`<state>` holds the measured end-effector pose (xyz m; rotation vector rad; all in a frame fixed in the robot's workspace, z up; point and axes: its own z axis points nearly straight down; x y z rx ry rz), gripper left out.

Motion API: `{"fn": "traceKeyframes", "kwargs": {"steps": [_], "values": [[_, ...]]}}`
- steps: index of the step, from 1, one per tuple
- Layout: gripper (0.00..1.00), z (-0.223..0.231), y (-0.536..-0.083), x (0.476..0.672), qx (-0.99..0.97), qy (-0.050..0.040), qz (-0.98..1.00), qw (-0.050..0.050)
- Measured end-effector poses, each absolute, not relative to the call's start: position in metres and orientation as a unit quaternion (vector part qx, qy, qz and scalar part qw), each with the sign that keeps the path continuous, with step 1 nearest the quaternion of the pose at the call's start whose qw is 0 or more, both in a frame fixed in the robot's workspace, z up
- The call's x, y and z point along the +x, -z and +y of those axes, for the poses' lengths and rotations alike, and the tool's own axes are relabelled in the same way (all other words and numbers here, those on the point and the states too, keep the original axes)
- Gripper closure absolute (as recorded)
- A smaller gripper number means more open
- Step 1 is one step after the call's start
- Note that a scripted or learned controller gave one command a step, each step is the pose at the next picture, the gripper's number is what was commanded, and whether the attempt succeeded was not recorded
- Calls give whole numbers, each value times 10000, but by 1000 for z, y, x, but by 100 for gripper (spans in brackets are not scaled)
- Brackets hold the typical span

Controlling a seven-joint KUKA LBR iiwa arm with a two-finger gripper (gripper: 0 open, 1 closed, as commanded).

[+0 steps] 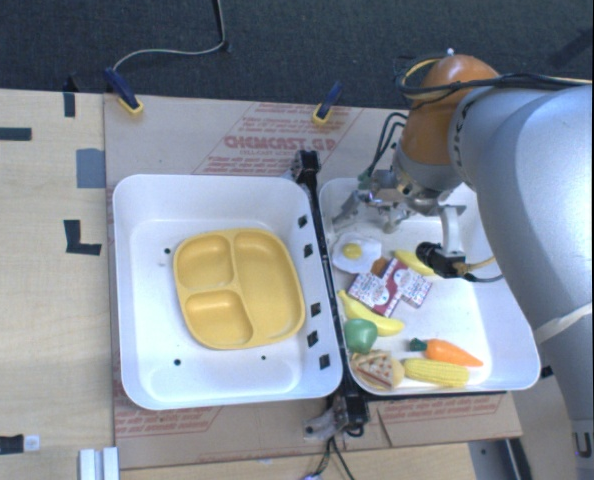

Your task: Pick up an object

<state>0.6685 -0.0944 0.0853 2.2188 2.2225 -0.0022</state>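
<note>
The right bin (502, 340) holds several toy foods. A fried egg (355, 252) lies near its back left, with a small yellow piece (414, 262) to the right of it. Two red and white packets (388, 288) lie in the middle. Toward the front are a yellow banana (373, 315), a green vegetable (360, 334), a pizza slice (377, 370), a corn cob (435, 372) and a carrot (450, 351). My gripper (382, 204) hangs over the back of this bin, just above and behind the egg. Nothing shows held in it.
The left bin (142, 298) bears a yellow divided plate (239, 286). A black clip rail (315, 268) runs between the bins. The grey arm (527, 198) covers the right bin's back right corner. Two clamps (123, 90) pin the cardboard sheet at the back.
</note>
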Motion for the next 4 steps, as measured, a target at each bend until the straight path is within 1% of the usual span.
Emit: {"fn": "traceKeyframes", "kwargs": {"steps": [2,3,4], "values": [[0,-94,-85,669,7065,9,7077,8],[0,-112,-86,669,7067,0,7076,15],[0,-100,-85,669,7067,3,7075,15]]}}
